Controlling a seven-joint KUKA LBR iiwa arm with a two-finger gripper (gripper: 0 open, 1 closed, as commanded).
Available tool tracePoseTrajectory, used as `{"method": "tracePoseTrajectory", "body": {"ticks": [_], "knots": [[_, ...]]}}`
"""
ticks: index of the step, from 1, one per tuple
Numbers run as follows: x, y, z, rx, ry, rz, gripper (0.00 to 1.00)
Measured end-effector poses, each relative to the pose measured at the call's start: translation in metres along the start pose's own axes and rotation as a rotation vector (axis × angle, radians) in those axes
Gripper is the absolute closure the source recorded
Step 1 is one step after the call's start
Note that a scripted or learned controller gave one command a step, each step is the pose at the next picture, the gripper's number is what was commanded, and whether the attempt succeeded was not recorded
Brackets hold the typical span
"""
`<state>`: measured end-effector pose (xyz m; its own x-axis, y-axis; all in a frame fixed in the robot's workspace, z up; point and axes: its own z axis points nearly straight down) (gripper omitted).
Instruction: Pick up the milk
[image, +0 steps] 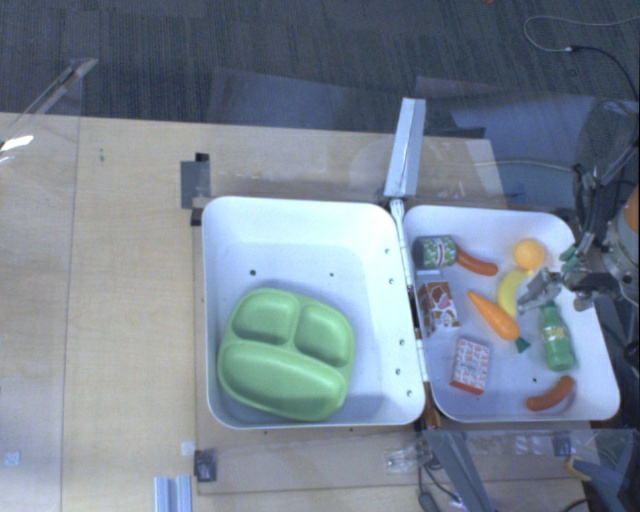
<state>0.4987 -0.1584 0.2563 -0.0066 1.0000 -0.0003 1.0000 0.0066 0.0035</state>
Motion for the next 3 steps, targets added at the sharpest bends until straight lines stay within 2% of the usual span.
{"method": "tracePoseTrajectory", "body": {"ticks": [1, 2, 3], "knots": [[-0.013, 0.029, 0.127, 0.001, 0.000, -0.134, 0.00], [-0.012, 0.032, 0.115, -0.008, -0.002, -0.138, 1.00], [-0.006, 0.003, 0.165, -0.015, -0.001, 0.154, 1.00]]}}
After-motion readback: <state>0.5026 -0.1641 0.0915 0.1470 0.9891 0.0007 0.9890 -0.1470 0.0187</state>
